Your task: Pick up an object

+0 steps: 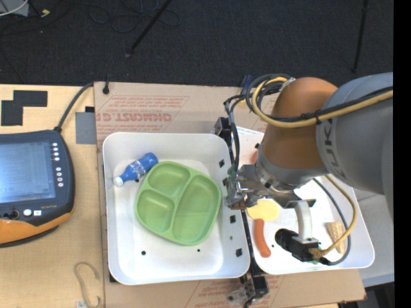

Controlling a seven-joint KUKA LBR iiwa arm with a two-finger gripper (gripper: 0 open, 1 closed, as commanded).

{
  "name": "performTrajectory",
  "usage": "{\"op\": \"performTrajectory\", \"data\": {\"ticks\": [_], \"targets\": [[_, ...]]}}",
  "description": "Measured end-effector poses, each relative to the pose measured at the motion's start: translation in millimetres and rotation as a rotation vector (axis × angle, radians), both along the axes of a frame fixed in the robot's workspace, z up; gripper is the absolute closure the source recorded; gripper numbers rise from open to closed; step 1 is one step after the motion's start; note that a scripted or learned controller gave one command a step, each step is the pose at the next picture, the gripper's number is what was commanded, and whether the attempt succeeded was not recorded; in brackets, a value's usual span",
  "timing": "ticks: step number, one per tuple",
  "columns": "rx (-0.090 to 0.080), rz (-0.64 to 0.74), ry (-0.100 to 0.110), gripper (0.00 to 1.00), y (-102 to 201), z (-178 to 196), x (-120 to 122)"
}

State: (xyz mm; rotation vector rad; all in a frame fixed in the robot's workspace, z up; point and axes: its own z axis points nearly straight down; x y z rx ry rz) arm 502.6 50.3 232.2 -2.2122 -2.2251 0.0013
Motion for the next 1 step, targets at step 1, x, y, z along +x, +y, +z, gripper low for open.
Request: {"op": "performTrajectory", "data": {"ticks": [1], "targets": [[-0.001, -0.003, 0.003, 1.0, 47.2, -12.9, -19.9]]}}
